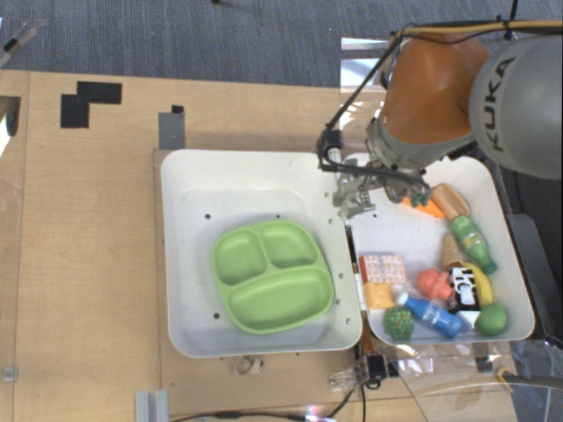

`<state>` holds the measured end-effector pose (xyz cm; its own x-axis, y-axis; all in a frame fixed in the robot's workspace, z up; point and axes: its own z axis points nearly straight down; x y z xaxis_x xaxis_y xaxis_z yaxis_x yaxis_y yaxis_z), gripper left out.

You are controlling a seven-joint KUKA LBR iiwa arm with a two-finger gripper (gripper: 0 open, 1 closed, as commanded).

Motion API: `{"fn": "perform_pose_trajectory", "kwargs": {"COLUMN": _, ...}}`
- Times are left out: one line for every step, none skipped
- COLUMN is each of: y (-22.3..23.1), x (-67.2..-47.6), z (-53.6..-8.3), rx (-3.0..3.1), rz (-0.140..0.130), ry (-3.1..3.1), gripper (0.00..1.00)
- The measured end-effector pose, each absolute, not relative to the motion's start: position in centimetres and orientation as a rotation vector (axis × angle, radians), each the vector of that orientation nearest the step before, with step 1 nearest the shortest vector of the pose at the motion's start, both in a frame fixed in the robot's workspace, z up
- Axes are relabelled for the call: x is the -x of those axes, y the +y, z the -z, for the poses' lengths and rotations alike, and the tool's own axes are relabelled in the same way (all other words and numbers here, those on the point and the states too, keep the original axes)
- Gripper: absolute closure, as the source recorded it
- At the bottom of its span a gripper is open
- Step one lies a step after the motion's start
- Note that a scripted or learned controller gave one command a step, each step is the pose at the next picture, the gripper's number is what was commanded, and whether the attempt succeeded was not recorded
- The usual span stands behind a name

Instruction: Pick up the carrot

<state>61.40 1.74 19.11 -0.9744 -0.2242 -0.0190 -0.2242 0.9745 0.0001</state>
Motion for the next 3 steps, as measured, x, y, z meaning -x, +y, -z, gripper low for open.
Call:
{"fn": "perform_pose_trajectory", "kwargs": {"y": -8.4, "x": -64.0, "z": -35.5, "rx": 0.556, "rz": 0.014, "ry": 3.067, "gripper": 1.0}}
{"fn": "perform_pose_trajectory", "kwargs": {"y": -8.0, "x": -64.0, "z": -34.9, "rx": 0.567, "rz": 0.004, "ry": 3.076, "gripper": 0.0}}
{"fn": "perform_pose_trajectory", "kwargs": {"y": -11.3, "x": -64.3, "z": -24.0, "rx": 0.733, "rz": -0.002, "ry": 3.052, "gripper": 0.0}}
